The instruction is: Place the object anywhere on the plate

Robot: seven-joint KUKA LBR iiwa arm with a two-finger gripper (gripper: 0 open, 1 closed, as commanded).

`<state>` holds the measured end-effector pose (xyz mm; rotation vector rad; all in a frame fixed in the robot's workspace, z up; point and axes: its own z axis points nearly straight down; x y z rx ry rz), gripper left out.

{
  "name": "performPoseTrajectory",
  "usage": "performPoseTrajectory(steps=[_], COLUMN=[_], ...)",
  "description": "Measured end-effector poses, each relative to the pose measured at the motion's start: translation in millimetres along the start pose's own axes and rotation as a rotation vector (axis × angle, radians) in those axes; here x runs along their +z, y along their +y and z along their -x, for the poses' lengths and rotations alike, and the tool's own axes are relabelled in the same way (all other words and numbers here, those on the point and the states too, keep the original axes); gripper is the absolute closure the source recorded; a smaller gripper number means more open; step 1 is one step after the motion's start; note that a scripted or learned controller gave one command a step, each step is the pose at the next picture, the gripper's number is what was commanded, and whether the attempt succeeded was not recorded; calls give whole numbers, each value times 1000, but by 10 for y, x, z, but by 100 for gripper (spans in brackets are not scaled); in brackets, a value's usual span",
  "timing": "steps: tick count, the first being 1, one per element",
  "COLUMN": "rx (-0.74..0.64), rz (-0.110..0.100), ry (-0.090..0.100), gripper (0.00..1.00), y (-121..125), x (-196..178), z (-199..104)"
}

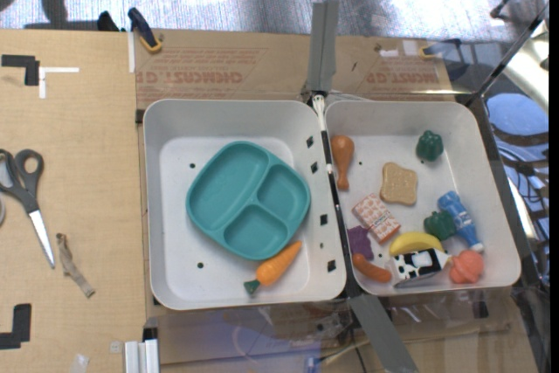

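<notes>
Nearest the camera, an orange toy carrot [278, 264] is laid on the floor of the view's left bin [166, 214], just beside the front rim of the teal divided plate [249, 198]. Other toy foods are gathered in the right bin [476, 144], among them a drumstick [342, 158], a bread slice [399, 184] and a banana [416, 243]. Whether the gripper is open or closed cannot be told.

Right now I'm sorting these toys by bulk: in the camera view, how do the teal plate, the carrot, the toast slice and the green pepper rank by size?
Largest to smallest:
1. teal plate
2. carrot
3. toast slice
4. green pepper
The carrot and the toast slice look close: the carrot is longer, the toast wider.
</notes>
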<state>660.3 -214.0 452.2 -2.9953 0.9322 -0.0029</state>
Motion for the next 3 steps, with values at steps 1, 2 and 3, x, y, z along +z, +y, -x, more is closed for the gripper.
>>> performPoseTrajectory(steps=[1,2,3], rx=[-119,-275,-405], rz=[-1,-2,-3], ry=[-1,1,0], gripper=[0,0,0], y=[234,47,196], x=[-385,-391,-389], z=[229,-36,186])
